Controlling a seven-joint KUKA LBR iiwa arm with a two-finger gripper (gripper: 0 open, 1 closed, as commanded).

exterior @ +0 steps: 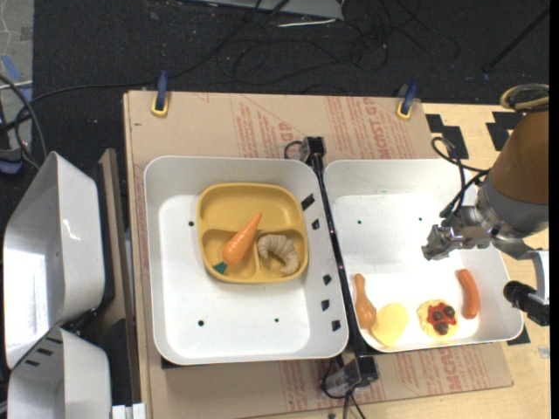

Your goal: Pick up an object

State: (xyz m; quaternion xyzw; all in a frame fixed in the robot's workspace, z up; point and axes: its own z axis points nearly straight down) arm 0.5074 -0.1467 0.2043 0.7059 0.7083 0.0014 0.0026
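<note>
The loose toy foods lie along the near edge of the right bin (410, 182). From left to right they are a tan drumstick (362, 301) lying lengthwise against the bin's left wall, a pale yellow disc (392, 320) touching the drumstick's lower end, a small pizza (438, 317) with red and dark toppings, and an orange-red sausage (470, 292) near the right wall, set apart from the pizza.

The pincer (439, 241) hangs over the middle of the right bin, above and to the left of the sausage and well above the pizza in the view. Its dark fingers point left, and nothing shows between them; how far apart they stand cannot be told. Behind it the grey arm (522, 182), with its orange band, comes in from the right edge.

The left bin (175, 260) holds a yellow divided plate (249, 199) set toward its far half. In the plate an orange carrot (242, 239) lies slanted across the divider, and a pale shrimp (279, 251) sits curled in the lower right compartment, just beside the carrot.

Both bins sit side by side, touching, on a brown board (349, 120) on the counter, held at its far edge by two yellow clamps (160, 105). Black cables (262, 42) trail over the dark floor beyond. White tubs (52, 234) stand at the left.
</note>
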